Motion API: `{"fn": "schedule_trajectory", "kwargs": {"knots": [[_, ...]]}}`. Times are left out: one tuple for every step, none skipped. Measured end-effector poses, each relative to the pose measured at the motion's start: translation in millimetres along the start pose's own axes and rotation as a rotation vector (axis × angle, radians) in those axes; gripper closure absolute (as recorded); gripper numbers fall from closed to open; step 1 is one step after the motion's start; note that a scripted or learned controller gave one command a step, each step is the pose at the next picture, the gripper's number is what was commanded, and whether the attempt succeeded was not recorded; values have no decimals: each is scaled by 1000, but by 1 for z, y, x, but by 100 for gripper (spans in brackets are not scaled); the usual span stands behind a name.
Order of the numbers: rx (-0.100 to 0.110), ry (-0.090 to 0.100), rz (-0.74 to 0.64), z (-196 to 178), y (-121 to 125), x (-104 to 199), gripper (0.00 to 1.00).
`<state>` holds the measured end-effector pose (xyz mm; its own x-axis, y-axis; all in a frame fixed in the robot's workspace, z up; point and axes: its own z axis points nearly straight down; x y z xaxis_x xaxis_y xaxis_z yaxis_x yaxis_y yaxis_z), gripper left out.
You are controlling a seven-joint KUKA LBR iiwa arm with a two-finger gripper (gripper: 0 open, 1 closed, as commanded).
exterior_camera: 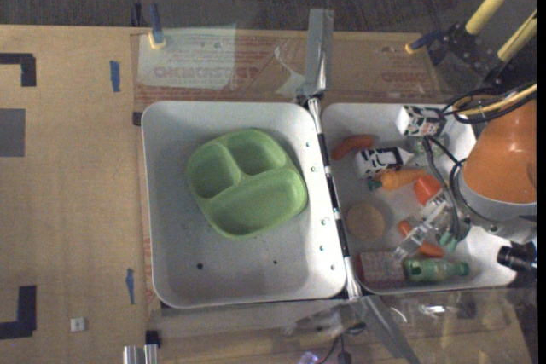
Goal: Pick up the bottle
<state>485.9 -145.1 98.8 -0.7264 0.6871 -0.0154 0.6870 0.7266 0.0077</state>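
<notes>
**Cardboard bench, 2 bins, and a bottle waiting below the gripper**

Cardboard covers the bench (68,183), the biggest thing here, stretching far to the left of the gripper (424,232). On it sit 2 shallow white bins. The left bin (171,268) lies well to the gripper's left and holds a green divided plate (246,182). The right bin (337,183) is the one the arm (505,158) reaches into, its orange band above and to the right of the gripper.

Inside that bin, working down in size: a green bottle (435,270) lies on its side just below the gripper, close to the bin's near wall, apart from the fingers. A pinkish flat packet (380,267) lies just left of the bottle. A round brown disc (366,220) sits to the gripper's left. A small black-and-white carton (381,159) and a second one (418,122) stand farther up, with a toy carrot (401,180) between them and the gripper, and a red sausage-shaped piece (352,147) up and left. Orange bits crowd around the fingers.

The gripper looks spread, low among those orange pieces, pinching nothing I can make out.

My reading: this is the approach step, with the grasp not yet made. The next move calls for shifting toward the bottle, lining the fingers across its narrow body, then closing without catching the packet.
</notes>
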Motion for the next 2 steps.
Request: {"fn": "schedule_trajectory", "kwargs": {"knots": [[6,9,56,-89,-24,-82,0],[5,12,-30,11,-14,-6,0]]}}
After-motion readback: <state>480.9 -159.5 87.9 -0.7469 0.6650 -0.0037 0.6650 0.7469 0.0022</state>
